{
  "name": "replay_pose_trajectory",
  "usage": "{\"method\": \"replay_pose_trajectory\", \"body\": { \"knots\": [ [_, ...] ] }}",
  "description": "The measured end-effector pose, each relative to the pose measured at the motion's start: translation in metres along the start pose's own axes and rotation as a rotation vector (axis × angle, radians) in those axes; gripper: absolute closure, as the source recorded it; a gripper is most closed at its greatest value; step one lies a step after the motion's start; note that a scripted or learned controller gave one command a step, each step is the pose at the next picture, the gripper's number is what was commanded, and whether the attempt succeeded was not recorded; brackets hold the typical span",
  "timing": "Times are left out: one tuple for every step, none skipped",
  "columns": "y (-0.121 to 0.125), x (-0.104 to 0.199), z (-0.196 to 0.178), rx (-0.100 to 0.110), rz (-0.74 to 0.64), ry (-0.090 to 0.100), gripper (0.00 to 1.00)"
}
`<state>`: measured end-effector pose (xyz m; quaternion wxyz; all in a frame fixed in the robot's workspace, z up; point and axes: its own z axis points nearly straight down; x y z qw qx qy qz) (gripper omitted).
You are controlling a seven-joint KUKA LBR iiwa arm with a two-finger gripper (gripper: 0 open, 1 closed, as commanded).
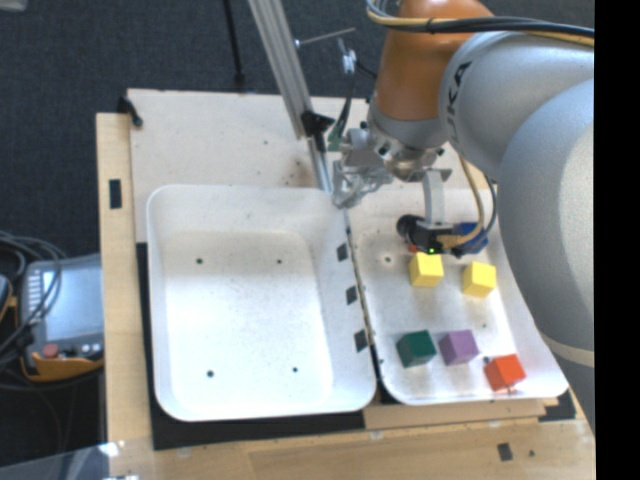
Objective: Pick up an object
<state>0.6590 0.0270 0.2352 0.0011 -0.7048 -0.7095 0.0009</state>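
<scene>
Evidently light and rigid, five small blocks lie in the right shallow white bin (392, 303): two yellow cubes (426, 270), a green cube (416, 348), a purple cube (459, 346) and an orange-red cube (504, 371). Their flat opposite faces look like the surest hold, though smooth sides may slip. The grey arm (520, 118) points its wrist downward. The gripper (346, 192) hangs over the far end of the rim between the bins, apart from every cube. Whether it is spread or closed cannot be told.
</scene>
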Motion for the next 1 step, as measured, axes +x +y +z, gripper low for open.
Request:
{"method": "replay_pose_trajectory", "body": {
  "knots": [
    [0.0050, 0.0471, -0.0021, -0.004, -0.001, 0.001, 1.00]
  ]
}}
